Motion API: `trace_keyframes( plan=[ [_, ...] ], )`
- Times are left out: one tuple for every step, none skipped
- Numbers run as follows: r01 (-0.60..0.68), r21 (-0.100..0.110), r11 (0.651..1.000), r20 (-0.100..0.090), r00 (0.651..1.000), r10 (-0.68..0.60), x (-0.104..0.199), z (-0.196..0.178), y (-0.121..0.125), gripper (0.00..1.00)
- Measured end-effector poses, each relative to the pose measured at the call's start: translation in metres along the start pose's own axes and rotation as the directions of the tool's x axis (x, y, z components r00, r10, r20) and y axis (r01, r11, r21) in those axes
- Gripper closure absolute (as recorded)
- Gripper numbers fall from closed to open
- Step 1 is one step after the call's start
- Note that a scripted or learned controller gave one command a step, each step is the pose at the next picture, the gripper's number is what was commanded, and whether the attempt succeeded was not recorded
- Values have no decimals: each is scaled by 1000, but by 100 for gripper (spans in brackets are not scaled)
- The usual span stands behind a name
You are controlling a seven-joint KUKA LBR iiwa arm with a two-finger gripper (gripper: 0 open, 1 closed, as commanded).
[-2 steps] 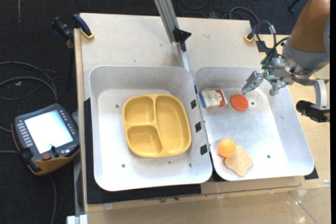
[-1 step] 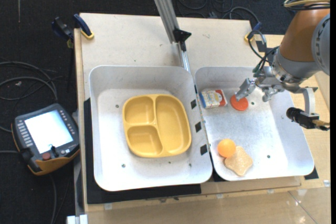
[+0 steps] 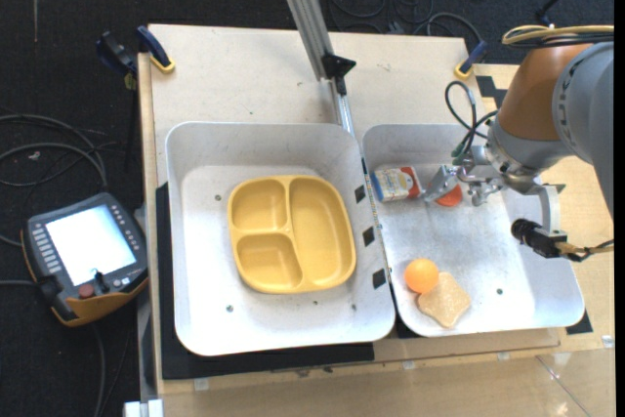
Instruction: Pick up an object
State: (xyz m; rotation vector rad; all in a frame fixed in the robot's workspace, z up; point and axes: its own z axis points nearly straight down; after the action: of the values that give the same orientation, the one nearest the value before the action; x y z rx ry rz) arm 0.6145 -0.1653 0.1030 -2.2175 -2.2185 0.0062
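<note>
- Two white bins on the bench; gripper (image 3: 459, 183) is low in the right bin (image 3: 547, 303), at its far side.
- Step in hand, by my reading: closing in on a small red-orange object (image 3: 448, 196) just under the fingers.
- Jaws: cannot tell whether open or closed; object mostly hidden, grasp unconfirmed.
- Next move calls for a firm close, then a straight lift.
- Small carton (image 3: 395, 183) lies just beside it; orange ball (image 3: 422, 275) touches a tan bread-like piece (image 3: 446, 301) nearer the camera.
- Yellow divided tray (image 3: 291, 232) sits in the left bin (image 3: 195, 210).
</note>
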Motion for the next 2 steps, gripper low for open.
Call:
trace_keyframes(
  plan=[
    [0, -5, 1000, 1, 1000, 0, 1, 8, 0, 0],
    [1, -7, 1000, 2, 1000, -1, 1, -3, 1, 100]
  ],
)
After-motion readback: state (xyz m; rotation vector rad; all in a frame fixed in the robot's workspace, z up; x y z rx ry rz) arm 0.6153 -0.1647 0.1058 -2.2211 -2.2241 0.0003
